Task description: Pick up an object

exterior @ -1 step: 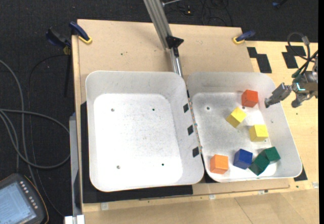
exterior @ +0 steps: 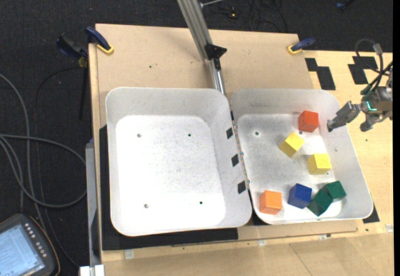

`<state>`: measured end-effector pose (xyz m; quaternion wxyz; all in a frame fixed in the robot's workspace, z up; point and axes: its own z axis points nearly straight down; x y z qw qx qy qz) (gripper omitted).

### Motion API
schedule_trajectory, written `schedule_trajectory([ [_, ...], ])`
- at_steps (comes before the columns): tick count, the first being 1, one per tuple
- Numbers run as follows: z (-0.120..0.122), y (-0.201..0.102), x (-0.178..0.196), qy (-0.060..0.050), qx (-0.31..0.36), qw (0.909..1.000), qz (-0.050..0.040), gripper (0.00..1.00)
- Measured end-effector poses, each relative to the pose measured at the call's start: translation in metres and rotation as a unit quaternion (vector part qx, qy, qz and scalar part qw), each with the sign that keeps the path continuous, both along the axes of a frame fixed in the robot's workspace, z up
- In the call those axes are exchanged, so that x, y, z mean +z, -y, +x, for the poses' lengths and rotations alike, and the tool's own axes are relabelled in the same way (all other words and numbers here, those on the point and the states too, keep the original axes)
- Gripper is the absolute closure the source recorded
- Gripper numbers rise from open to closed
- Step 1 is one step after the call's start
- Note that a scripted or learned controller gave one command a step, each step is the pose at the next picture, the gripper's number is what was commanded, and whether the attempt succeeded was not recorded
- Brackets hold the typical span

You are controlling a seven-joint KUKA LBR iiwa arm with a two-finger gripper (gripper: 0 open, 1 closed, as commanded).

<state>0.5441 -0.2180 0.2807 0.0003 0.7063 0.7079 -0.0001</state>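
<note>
1. Two white bins are sitting side by side on the counter [exterior: 162,50]: the left bin [exterior: 119,162] and the right bin [exterior: 256,112].
2. Seven blocks are lying in the right bin. Nearest the camera, four are lining the bin's near edge: one orange block [exterior: 270,202], one blue block [exterior: 300,195], and two green blocks, the first green block [exterior: 320,202] touching the second green block [exterior: 335,190].
3. Farther in, two yellow blocks are resting apart: one yellow block [exterior: 319,163] and, farther and to the left, a tilted yellow block [exterior: 291,143].
4. Farthest, one red-orange block [exterior: 308,121] is sitting near the bin's right wall.
5. The gripper [exterior: 342,118] is reaching in from the right, hovering over the right bin's rim just beside the red-orange block; whether it is spread or closed cannot be told. Nothing is showing between its tips.
</note>
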Motion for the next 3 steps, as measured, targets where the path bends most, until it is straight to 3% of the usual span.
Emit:
schedule_trajectory([
  [3,0.013,-0.002,-0.172,-0.003,-0.001,1.0000,0.0008,0.00],
])
